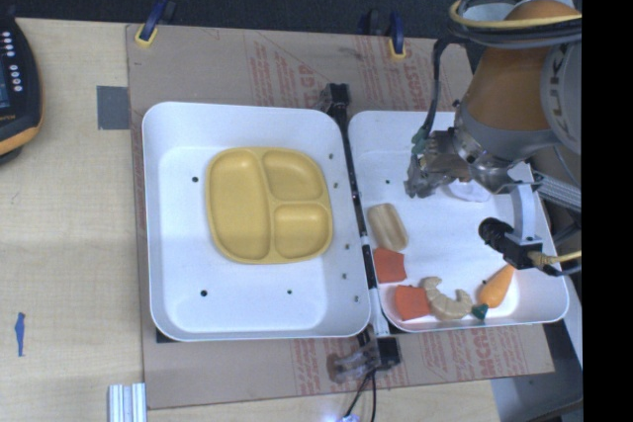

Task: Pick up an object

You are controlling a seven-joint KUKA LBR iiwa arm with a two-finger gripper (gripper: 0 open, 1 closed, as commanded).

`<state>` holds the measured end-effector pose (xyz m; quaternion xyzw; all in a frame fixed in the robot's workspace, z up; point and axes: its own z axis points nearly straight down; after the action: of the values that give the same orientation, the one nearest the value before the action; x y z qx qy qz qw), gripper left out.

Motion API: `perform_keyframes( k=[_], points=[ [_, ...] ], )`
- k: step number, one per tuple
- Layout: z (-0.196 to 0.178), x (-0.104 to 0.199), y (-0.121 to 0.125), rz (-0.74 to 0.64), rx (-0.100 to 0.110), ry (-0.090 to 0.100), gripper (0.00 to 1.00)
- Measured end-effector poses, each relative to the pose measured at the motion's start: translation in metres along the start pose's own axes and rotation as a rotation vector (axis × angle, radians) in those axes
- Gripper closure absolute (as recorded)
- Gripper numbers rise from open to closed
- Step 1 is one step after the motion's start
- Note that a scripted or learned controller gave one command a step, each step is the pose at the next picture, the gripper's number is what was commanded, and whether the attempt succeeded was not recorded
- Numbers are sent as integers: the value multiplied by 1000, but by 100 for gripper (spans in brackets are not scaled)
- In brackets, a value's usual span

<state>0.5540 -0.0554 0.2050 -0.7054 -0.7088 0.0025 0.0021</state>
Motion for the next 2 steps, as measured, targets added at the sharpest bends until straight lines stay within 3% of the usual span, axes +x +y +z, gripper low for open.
perform_keyframes(
  k=[1, 2],
  points=[
    [-6, 67, 10, -7, -6, -1, 100],
    [-6, 9, -25, 6, 2, -1, 100]
  ],
)
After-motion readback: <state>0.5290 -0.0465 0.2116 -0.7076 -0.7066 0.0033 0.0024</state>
